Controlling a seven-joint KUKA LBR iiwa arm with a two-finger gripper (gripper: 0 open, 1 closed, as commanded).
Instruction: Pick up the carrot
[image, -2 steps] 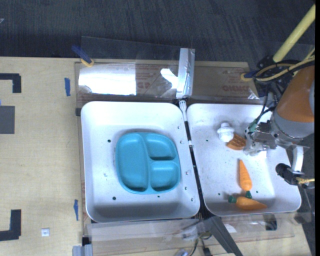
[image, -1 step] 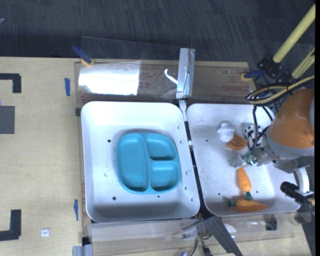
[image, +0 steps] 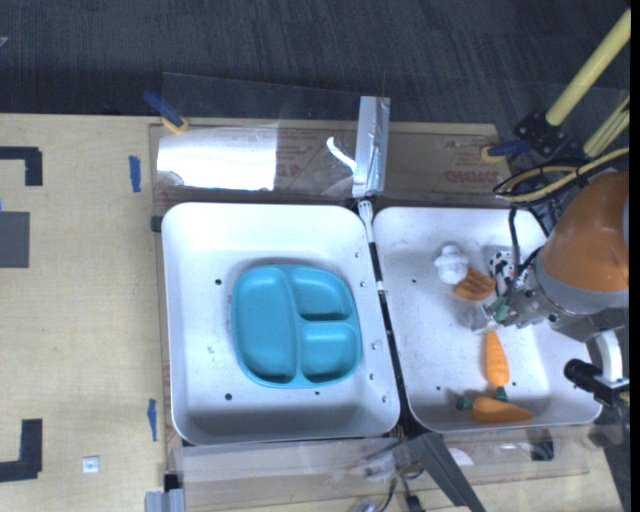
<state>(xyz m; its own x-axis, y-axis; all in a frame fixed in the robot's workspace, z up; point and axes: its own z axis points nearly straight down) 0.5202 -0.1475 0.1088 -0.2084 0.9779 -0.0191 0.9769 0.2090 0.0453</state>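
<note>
Two carrots lie in the right bin (image: 420, 330). One carrot (image: 494, 360) points up and down in the view, near the bin's right side. The other carrot (image: 499, 409) lies flat along the front wall, its green top to the left. My gripper (image: 500, 310) hangs low over the bin, right at the upper end of the upright-lying carrot. The grey wrist and orange band (image: 598, 245) come in from the right and hide the bin's right rim. Nothing is visibly lifted off the floor of the bin.
A white lumpy item (image: 450, 264) and a brown-orange piece (image: 473, 288) lie just left of the gripper. The left bin (image: 190, 330) holds a blue divided plate (image: 296, 322). Cables and a yellow pole (image: 590, 70) stand at the back right.
</note>
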